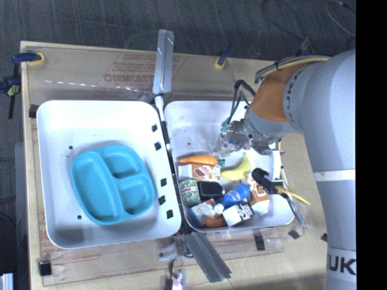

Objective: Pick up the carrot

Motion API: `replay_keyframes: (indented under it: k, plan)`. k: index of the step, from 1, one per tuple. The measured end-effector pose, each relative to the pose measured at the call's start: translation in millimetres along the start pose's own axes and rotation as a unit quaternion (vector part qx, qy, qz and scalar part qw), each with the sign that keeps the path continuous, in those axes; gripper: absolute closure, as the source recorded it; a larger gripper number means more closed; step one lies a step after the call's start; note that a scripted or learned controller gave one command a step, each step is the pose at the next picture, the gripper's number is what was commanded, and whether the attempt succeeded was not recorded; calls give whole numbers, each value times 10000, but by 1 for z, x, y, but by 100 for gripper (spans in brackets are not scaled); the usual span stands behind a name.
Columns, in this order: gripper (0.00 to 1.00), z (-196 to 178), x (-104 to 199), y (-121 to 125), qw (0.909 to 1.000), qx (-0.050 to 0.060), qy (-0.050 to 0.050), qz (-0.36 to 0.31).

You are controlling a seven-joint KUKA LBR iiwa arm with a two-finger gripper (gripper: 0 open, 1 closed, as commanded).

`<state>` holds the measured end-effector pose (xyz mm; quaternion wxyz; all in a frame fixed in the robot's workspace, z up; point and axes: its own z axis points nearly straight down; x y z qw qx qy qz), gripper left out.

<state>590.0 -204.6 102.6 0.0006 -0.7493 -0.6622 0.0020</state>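
Observation:
The carrot (198, 160) is orange and lies on its side at the left edge of the right bin (193, 122), on top of the pile of groceries. My gripper (226, 144) hangs over the middle of that bin, just right of and slightly above the carrot's thick end, a short gap away. The carrot is not in the gripper. The grey arm with its orange band (269, 98) reaches in from the right.
A yellow banana (236, 171), a blue bottle (234, 196), a green can (188, 192), a black item (210, 189) and small cartons crowd the bin's near half. The left bin (54, 125) holds a blue divided plate (113, 183).

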Motion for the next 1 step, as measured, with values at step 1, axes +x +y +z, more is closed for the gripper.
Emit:
replay_keyframes:
  k: [1]
  plan:
    - [0, 0, 0, 0, 10000, -2, -1, 0]
